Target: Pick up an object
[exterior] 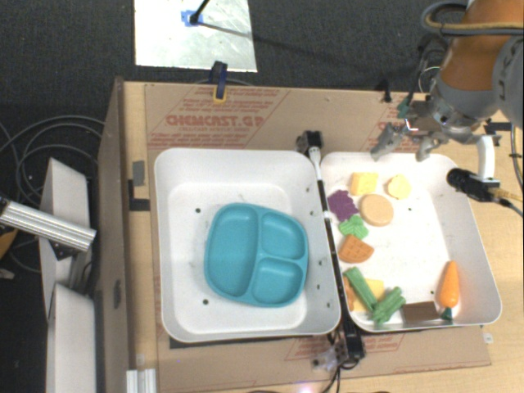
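We are seeing gripper [407, 144] hovering at upper right of frame, over right bin's [479, 244] top edge, fingers [385, 146] spreading wide, gripping nothing. Toy foods, among them round tan cookie [377, 210] and carrot [448, 284], are lying below in right bin. Blue divided plate [255, 254] is sitting in left bin [176, 219].

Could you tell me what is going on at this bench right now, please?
A robot arm is set to pick up an object. Its gripper hovers open above the far edge of the right bin, holding nothing. Toy food lies there, including a carrot. The left bin holds a blue divided plate.
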Controlling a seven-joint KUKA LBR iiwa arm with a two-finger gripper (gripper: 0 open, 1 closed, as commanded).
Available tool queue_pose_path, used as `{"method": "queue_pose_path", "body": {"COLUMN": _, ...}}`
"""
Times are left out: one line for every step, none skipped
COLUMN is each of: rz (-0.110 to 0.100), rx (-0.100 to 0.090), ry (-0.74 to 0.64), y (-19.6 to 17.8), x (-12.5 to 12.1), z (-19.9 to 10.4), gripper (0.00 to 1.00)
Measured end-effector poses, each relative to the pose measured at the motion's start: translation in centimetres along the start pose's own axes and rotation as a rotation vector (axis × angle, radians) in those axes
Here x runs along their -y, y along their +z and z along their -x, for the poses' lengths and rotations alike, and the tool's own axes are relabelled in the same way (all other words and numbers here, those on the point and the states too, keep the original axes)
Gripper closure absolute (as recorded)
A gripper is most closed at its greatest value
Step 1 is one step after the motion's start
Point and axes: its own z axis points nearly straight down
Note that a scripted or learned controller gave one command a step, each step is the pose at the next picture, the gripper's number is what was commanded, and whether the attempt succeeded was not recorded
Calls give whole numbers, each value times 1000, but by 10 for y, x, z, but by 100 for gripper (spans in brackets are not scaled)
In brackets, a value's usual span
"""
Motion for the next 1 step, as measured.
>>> {"method": "queue_pose_path", "body": {"rz": -8, "rx": 0, "ry": 4, "y": 95, "x": -13, "z": 40, "gripper": 0}}
